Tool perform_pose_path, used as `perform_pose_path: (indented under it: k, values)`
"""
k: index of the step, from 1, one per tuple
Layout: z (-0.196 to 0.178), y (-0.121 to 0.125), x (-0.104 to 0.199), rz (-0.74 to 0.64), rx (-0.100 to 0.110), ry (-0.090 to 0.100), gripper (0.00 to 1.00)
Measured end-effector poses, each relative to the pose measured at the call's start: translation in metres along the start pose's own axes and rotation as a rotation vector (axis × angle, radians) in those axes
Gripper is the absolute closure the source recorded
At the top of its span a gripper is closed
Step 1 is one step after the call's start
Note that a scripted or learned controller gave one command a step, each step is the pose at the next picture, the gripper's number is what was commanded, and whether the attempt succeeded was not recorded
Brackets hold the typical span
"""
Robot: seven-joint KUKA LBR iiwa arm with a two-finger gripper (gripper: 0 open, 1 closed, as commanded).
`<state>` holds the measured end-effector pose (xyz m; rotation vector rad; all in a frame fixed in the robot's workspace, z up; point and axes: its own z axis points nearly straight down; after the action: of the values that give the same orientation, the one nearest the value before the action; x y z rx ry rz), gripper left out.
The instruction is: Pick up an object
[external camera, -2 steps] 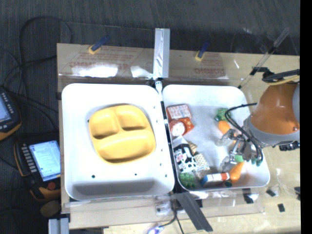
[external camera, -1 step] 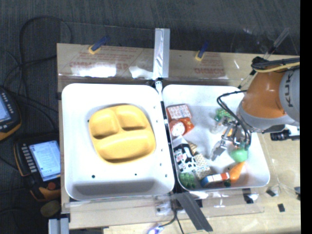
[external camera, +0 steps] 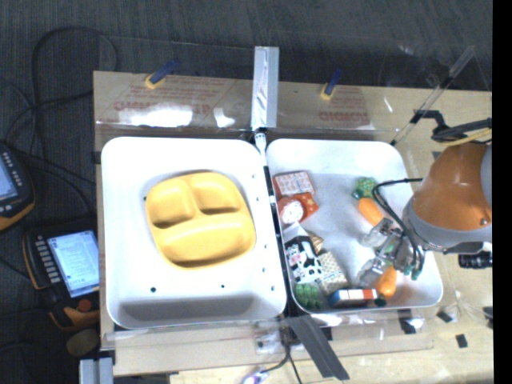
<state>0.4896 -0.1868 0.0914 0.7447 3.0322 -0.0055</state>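
Observation:
My gripper (external camera: pixel 374 254) hangs low over the right side of the right bin (external camera: pixel 336 154), below the orange wrist band. Its two metal fingers (external camera: pixel 376 234) stand apart, open, with bare white bin floor between them. A small orange piece (external camera: pixel 388 281) lies right beside the lower finger, outside the gap. A toy carrot (external camera: pixel 369 209) with a green top (external camera: pixel 365 188) lies just up and left of the upper finger. A red, white and blue marker-like item (external camera: pixel 353 296) rests along the bin's front wall.
The right bin's left side holds a red snack packet (external camera: pixel 294 184), a round red-and-white item (external camera: pixel 292 210), a black-and-white cow-patterned toy (external camera: pixel 302 258), a patterned box (external camera: pixel 329 275) and a green piece (external camera: pixel 309 295). A yellow compartment tray (external camera: pixel 200 218) lies in the left bin (external camera: pixel 128 278).

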Motion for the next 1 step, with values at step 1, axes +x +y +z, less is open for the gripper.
perform_pose_path:
  k: [1]
  values:
    - [0.0034, 0.0175, -0.0996, -0.067, -0.003, 0.004, 0.00]
